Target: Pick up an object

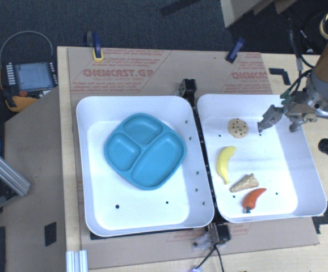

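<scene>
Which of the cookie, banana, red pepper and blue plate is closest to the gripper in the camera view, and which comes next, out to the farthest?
From the gripper, in the right bin's upper part:
1. Cookie, just to its left in the view.
2. Banana, below the cookie.
3. Red pepper, near that bin's lower edge.
4. Blue plate, across in the left bin.

The flat brown cardboard-coloured board lying under the two white bins carries red printed lettering along its far edge. On the left part it reads "CHEMCAST GP" in large outlined capitals, with smaller red lines above and below that are too fine to read. The same red print repeats on the right part, cut off by the bin.
</scene>
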You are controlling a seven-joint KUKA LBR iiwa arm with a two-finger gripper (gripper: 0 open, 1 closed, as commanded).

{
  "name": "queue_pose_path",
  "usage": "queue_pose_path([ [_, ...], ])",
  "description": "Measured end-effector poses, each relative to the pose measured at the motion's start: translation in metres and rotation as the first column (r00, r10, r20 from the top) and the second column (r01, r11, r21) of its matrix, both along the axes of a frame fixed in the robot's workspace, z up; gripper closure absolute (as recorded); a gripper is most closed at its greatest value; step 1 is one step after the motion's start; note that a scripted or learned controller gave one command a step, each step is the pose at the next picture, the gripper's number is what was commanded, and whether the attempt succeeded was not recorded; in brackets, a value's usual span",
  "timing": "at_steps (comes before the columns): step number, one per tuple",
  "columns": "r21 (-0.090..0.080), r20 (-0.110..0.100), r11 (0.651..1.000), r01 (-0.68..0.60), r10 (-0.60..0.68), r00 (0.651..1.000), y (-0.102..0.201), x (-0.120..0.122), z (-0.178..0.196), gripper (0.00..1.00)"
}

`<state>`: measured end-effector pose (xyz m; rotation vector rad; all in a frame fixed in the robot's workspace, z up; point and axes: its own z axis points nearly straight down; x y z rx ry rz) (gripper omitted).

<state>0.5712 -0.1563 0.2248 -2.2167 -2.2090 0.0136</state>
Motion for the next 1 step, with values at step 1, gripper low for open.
queue_pose_path([
  [1,-0.002,0.014,1.0,-0.004,0.004,1.0,0.0006,0.0026,0.0083,0.0],
])
